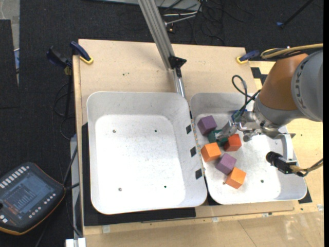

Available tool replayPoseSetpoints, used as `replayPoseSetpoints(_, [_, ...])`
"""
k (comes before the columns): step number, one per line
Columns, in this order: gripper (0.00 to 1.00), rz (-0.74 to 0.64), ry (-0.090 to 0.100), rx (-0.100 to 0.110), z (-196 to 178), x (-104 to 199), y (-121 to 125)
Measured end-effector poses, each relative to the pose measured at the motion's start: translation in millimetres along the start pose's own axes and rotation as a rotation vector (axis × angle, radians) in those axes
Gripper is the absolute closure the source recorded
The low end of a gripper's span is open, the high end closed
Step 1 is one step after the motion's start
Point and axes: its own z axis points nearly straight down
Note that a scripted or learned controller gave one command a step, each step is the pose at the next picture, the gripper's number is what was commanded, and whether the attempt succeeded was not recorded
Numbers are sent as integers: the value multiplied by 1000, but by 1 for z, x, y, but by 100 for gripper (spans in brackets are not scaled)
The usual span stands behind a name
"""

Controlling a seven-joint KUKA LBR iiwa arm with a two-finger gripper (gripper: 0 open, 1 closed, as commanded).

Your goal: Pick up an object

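Gripper [230, 134] low in right bin [288, 192], over block cluster at bin's left side. Finger state: cannot tell. Red block [234, 142] directly beneath tip, dark green block [219, 137] touching on left. Orange block [211, 152] just nearer-left.

Quick count: two white bins, the left bin [139, 153] and the right bin [267, 189]. All the blocks sit in the right bin: two purple cubes [206, 123] [225, 163], two orange ones [210, 152] [236, 178], one red block [234, 142] and one dark green piece [214, 137] just left of the red one. Six blocks total.
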Motion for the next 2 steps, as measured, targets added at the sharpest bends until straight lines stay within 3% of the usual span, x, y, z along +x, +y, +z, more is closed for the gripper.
replayPoseSetpoints(1, [0, -2, -9, -19, 1, -2, 6])
replayPoseSetpoints(2, [100, -1, -9, -25, -9, -1, 8])
